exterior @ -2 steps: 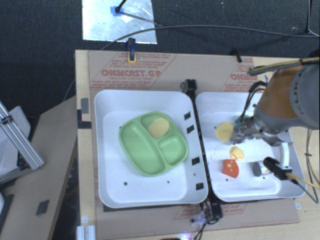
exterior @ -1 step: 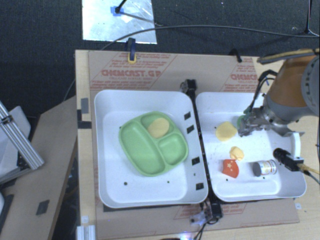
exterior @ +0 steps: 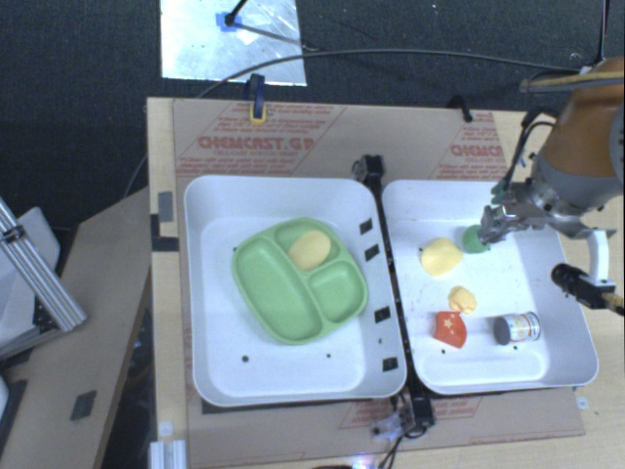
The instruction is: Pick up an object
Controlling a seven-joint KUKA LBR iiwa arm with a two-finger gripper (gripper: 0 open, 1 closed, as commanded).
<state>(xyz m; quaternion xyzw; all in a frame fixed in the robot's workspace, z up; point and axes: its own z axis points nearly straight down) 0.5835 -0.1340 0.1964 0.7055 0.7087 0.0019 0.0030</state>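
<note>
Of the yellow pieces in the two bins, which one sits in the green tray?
The pale yellow lump in the green divided tray, left bin. The other two yellow pieces lie loose on the right bin's floor.

Green item (exterior: pixel 476 239): small, round, right bin, upper middle, at the gripper tip, partly hidden
Yellow lump (exterior: pixel 440 256): pale, rounded, just left of the green item
Small yellow piece (exterior: pixel 462 299): orange-tinged, mid bin
Red piece (exterior: pixel 450 329): wedge-like, below the small yellow piece
Can (exterior: pixel 516 328): silver, lying on its side, right of the red piece
Yellow ball (exterior: pixel 311 250): in the green tray's upper compartment, left bin
</note>
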